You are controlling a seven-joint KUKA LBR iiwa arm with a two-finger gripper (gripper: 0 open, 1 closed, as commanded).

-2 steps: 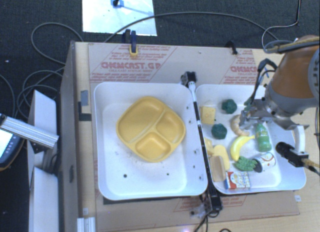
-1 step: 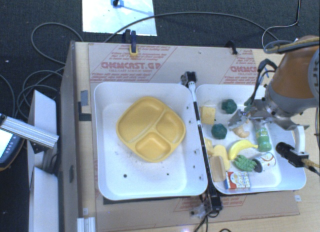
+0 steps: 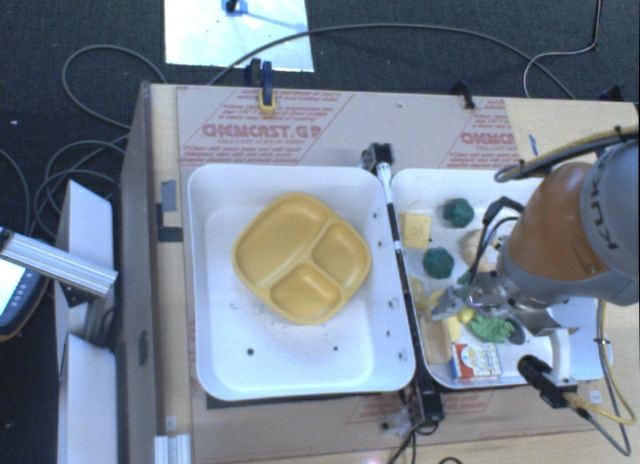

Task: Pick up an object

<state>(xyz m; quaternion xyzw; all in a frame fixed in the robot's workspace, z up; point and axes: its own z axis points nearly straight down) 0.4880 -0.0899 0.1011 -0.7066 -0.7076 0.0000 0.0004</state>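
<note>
— While the arm leans over the right bin, where is the gripper?
— Low among the toys, beside a green piece and yellow bits. Whether its fingers are apart or closed, I cannot tell.
— And the left bin?
— It holds a yellow tray.

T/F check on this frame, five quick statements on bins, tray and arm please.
1. The yellow divided tray lies in the left bin. True.
2. The tray holds two green balls. False: its compartments look bare; the green balls lie in the right bin.
3. The arm hangs over the right bin. True.
4. A small red and white carton lies near the right bin's front edge. True.
5. The tray is blue. False: it is yellow.
</note>
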